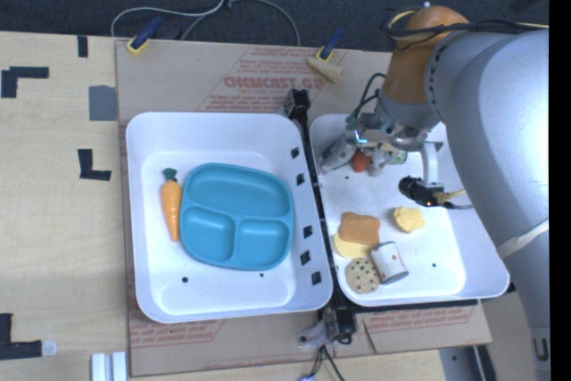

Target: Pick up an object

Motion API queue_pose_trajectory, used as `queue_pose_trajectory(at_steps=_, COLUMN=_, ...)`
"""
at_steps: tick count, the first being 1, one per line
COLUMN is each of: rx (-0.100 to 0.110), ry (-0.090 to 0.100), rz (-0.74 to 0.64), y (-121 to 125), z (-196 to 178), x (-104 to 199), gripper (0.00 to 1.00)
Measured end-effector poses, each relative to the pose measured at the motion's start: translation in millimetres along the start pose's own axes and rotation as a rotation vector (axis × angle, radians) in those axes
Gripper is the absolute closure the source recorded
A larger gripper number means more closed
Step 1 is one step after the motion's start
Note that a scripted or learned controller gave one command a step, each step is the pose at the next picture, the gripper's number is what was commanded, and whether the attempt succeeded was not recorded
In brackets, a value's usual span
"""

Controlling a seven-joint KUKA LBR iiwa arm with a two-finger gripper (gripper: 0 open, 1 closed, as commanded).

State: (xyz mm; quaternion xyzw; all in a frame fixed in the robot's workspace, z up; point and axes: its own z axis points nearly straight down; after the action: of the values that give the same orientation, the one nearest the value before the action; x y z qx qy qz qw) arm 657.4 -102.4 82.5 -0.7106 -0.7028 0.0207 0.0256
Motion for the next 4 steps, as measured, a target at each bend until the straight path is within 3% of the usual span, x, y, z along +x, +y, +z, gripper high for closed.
queue_pose_trajectory(at_steps=1, rx=-0.017, ry=-0.001, rz=-0.001, y=2.1, z=-0.2, x=-0.3, gripper=0.0)
queue_pose_trajectory(at_steps=2, rx=-0.015, ry=0.007, rz=-0.003, y=2.6, z=-0.1, x=-4.7, gripper=0.0)
queue_pose_trajectory(at_steps=4, rx=-0.016, ry=0.003, rz=-0.002, y=2.4, z=0.1, x=-3.8, gripper=0.0)
